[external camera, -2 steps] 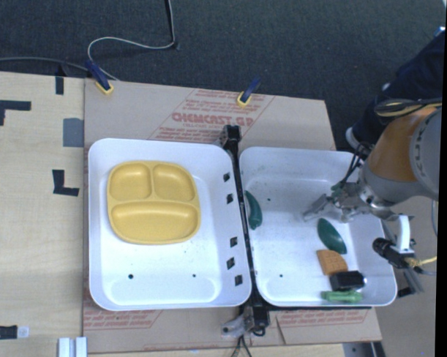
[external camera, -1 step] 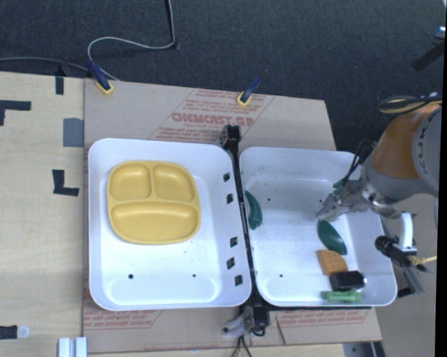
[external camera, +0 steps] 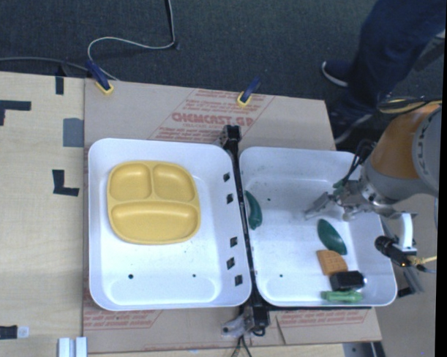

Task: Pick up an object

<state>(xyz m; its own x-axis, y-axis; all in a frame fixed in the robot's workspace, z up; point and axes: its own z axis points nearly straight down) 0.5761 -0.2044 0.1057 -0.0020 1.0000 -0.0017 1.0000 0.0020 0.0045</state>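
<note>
— What's the bench like?

— A tan cardboard sheet point(external camera: 211, 115) with red printing lies on a pale wooden top, dark carpet beyond it at the upper edge of the frame. Two clips, yellow and blue, pinch the cardboard's top edge, and a thin cable loops across the carpet at upper left. Two white bins sit side by side on the cardboard.

— And in them?

— The left bin point(external camera: 103, 280) holds a yellow divided plate point(external camera: 154, 202) in its upper half. The right bin point(external camera: 293, 286) has a dark green piece point(external camera: 252, 209) against its left wall, a second dark green oval point(external camera: 331, 236) right of centre, and below that a tan biscuit-like block point(external camera: 330, 261), a black block point(external camera: 348, 279) and a bright green stick point(external camera: 342, 295) clustered near the lower right corner (the stick lies along the bin's bottom rim).

— Where's the arm?

— It enters from the right edge, orange band at upper right. The gripper point(external camera: 326, 202) is over the upper right part of the right bin, just above the green oval, its grey fingers point(external camera: 315, 208) angled left. Nothing sits between them; whether they are spread or closed I cannot tell.
</note>
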